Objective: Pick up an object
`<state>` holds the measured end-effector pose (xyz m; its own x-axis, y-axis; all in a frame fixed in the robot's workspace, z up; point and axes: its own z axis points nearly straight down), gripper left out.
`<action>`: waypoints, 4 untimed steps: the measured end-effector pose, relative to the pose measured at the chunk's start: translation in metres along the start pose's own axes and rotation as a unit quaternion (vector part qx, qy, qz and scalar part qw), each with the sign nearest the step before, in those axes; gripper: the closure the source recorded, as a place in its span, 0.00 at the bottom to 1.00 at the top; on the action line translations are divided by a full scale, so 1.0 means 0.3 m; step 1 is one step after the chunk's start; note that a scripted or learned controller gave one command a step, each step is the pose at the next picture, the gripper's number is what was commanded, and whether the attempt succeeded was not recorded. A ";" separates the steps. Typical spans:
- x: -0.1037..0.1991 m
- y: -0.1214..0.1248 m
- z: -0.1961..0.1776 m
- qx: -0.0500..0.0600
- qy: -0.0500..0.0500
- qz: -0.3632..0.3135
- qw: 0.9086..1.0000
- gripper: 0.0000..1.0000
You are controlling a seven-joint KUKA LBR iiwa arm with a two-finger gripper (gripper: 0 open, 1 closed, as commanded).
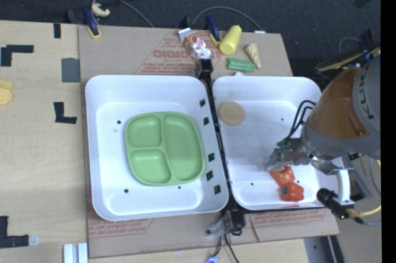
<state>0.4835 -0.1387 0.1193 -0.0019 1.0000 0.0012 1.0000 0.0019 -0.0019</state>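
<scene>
The gripper [279,159] is being positioned just above the red object [287,182] in the right bin [247,194], the approach step by appearance; jaw state cannot be told, so a short descent and closure are being called for.

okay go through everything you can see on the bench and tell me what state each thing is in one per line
gripper: low in the right bin, just above the red object
red object: lying on the right bin's floor near the front wall
tan disc: lying flat in the right bin
green divided plate: flat in the left bin, compartments bare
left bin: upright
right bin: upright
yellow object: lying behind the bins
</scene>
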 end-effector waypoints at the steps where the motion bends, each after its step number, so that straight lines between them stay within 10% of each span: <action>1: -0.001 0.000 0.000 0.000 0.000 0.000 1.000 0.00; 2: -0.017 0.013 0.093 -0.007 -0.003 0.001 1.000 0.00; 3: -0.026 0.018 0.058 -0.011 -0.008 0.002 1.000 1.00; 4: 0.073 -0.001 0.096 0.001 0.000 0.000 1.000 1.00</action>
<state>0.4830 -0.1168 0.0904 -0.0014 1.0000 0.0010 1.0000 0.0014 -0.0030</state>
